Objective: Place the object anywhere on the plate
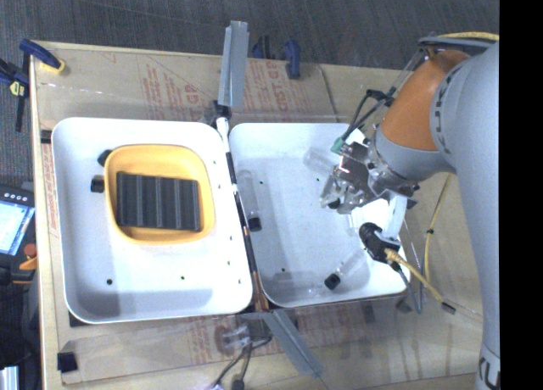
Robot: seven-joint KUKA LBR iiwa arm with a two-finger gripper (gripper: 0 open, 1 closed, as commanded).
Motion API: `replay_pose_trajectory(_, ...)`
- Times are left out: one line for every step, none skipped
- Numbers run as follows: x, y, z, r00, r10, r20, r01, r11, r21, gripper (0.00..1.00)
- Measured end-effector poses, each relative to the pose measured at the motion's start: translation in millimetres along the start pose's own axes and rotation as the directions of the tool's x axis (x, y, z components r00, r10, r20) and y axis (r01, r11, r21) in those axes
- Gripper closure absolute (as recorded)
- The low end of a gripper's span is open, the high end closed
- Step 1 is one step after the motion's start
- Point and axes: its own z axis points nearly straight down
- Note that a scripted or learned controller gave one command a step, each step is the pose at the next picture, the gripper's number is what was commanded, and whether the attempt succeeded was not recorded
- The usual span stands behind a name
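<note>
The yellow plate [157, 159], with a dark ridged centre, lies in the left bin [76, 278]. A clear plastic bottle [349, 270] with a black cap lies on its side near the front edge of the right bin [284, 244]. My gripper [341, 195] hangs low over the right half of the right bin, behind the bottle and apart from it. Another faint clear item [316, 159] lies just left of the gripper's upper part; I cannot tell what it is.
A clear strip-like piece [246, 189] rests by the divider between the two bins. Small black bits [97, 183] sit beside the plate in the left bin. Cables [399, 261] trail from the wrist along the right bin's right side.
</note>
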Motion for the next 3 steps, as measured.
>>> replay_pose_trajectory(105.6, -22.1, 0.2, 0.988, -0.156, 0.002, 0.156, 0.988, -0.004, 1.0)
replay_pose_trajectory(157.0, -44.2, -47.1, 0.952, -0.307, 0.004, 0.307, 0.952, -0.005, 1.0)
replay_pose_trajectory(194.4, -42.3, 12.4, 0.892, -0.453, 0.004, 0.453, 0.892, -0.001, 1.0)
